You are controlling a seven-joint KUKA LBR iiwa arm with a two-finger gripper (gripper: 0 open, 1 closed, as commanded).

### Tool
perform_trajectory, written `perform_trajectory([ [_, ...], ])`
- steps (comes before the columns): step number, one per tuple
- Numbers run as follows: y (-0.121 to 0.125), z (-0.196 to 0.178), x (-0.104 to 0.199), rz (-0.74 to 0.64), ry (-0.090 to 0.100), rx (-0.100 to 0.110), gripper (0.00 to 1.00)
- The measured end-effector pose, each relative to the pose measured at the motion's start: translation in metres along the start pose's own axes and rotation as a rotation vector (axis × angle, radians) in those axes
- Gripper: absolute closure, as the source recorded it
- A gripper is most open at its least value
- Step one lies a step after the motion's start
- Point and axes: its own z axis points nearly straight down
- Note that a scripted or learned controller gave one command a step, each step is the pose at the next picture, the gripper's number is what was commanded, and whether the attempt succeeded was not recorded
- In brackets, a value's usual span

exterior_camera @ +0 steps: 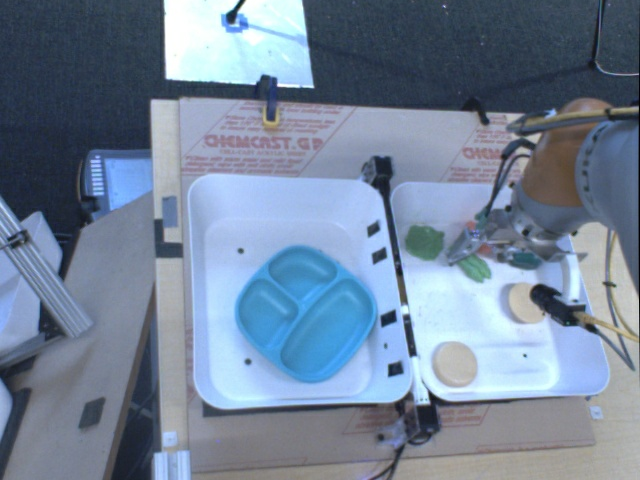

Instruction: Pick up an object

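In the right bin point(570, 368) my gripper point(464, 249) hangs low over the back half, reaching in from the right. A small green piece point(479, 268) lies just under and beside its tip; whether they touch I cannot tell. To the left of the gripper, near the bin's left wall, rests a larger green lump point(424, 241). One tan round disc point(522, 303) lies right of the middle, and a second tan disc point(455, 364) is near the front left corner. A teal bit point(522, 260) shows under the wrist.
The left bin point(220, 368) holds a blue sectioned plate point(303, 311). A black divider rail point(392, 268) runs between the bins. Cardboard point(300, 133) lies under both, with a yellow clamp point(270, 103) at the back.
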Motion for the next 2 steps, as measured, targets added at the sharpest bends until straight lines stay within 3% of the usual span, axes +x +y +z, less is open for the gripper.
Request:
perform_trajectory([
  [1,0.001,-0.013,0.0,0.0,-0.001,-0.004,1.0],
  [2,0.003,-0.074,0.008,-0.003,-0.001,-0.006,1.0],
])
